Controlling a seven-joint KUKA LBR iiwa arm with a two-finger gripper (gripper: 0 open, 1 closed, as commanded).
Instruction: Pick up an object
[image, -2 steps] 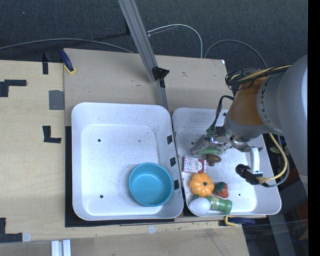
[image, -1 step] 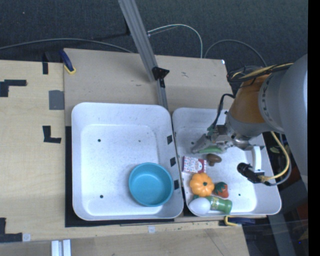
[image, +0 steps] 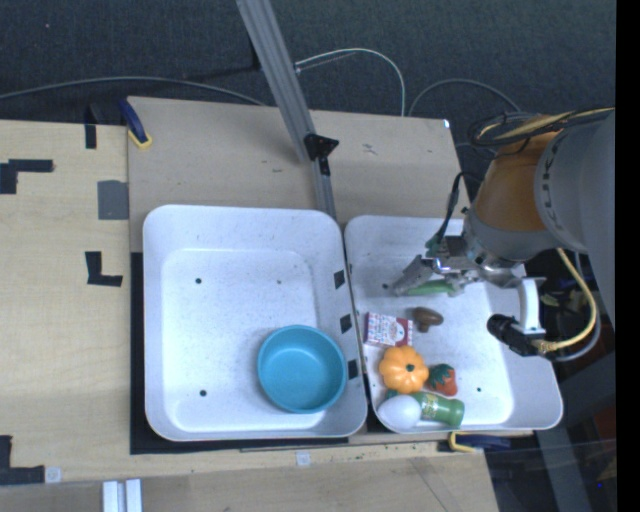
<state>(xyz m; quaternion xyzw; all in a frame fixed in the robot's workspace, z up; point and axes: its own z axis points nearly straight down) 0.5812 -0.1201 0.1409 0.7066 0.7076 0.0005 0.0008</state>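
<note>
I see two-finger gripper (image: 400, 285) spread, nothing between — small orange plastic pumpkin (image: 404, 369) just below it: light, rigid, slick; I'd pinch across ribs.

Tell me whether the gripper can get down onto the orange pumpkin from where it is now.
Probably yes. The gripper hangs above the right bin, and the orange pumpkin lies uncovered from above, though the small carton and green bottle crowd its sides.

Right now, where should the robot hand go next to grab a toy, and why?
Probably a short move down and toward the near edge of the right bin. The gripper hovers above the bin floor, and the brown piece and orange pumpkin lie just below it in the picture.
</note>
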